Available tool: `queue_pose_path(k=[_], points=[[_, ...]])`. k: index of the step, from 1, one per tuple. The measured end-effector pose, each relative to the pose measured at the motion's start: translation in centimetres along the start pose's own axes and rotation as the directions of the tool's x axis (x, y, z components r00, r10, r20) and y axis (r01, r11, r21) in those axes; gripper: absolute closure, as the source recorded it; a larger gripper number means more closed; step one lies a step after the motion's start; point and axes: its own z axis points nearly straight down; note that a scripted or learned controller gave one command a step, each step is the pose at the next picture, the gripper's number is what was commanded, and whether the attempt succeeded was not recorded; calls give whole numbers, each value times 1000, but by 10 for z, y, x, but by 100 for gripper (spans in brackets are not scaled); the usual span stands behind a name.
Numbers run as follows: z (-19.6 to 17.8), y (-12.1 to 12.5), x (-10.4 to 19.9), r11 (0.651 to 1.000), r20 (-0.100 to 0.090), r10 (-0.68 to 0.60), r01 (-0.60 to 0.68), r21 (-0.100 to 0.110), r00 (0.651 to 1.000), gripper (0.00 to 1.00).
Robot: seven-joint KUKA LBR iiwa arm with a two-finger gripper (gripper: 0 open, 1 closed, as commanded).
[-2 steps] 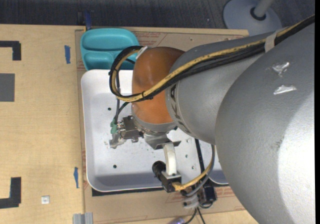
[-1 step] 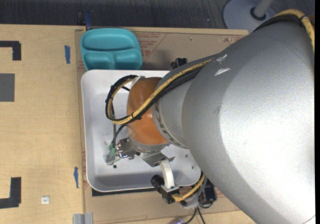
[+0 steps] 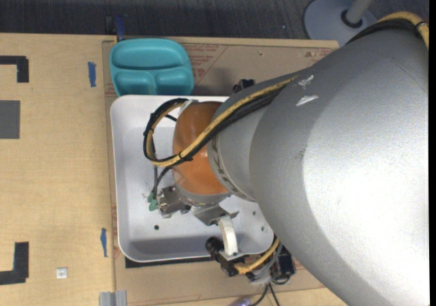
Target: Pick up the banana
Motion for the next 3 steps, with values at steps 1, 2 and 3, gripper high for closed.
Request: queue_pose_path(k=[1, 2, 3], points=[[-10, 0, 0, 1000, 0, 2, -2, -1, 1000, 100], [-89, -1, -2, 938, 6, 348, -348, 2, 938, 100], [8, 3, 7, 949, 0, 316, -316, -2, 949, 100]])
